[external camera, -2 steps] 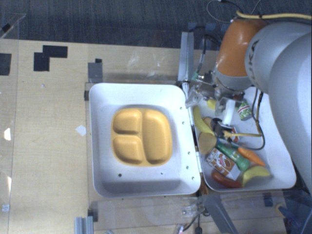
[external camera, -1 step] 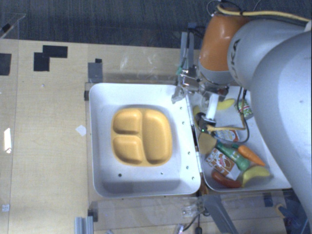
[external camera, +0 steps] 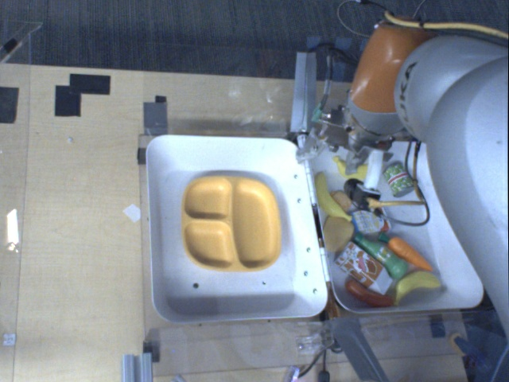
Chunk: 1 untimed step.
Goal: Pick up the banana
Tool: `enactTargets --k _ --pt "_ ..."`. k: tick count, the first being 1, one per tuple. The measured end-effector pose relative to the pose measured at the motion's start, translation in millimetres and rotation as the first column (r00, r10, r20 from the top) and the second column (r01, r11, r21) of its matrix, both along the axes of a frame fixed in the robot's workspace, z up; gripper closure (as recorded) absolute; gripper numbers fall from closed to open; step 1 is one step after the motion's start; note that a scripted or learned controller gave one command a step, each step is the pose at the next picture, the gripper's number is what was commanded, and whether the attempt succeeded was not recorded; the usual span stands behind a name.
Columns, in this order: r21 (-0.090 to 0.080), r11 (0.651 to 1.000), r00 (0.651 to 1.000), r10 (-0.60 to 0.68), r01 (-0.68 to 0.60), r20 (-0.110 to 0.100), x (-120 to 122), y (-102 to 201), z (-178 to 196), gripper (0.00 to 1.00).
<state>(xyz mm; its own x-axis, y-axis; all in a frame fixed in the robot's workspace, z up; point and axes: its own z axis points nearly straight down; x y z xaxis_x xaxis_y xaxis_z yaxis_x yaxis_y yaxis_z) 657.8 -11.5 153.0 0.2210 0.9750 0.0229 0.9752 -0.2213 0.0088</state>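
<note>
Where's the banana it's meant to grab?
The banana lies in the right bin, along its left wall, just below the hand and above the juice carton.

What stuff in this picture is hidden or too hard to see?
- Long yellow banana in the right white bin, camera view: its upper end is covered by the arm's tool.
- Tool, camera view: too small and cluttered to tell open from shut.
- Small green can: label too small to read.
- Right bin's far side: hidden under the big grey arm.
- Red item at the bin's near wall: mostly buried under a printed carton.
</note>
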Motion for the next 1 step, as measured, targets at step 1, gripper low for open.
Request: enactTargets --k 1 --pt "0.000 1.000 1.000 0.000 0.000 0.000 0.0 0.0 0.0 0.00"
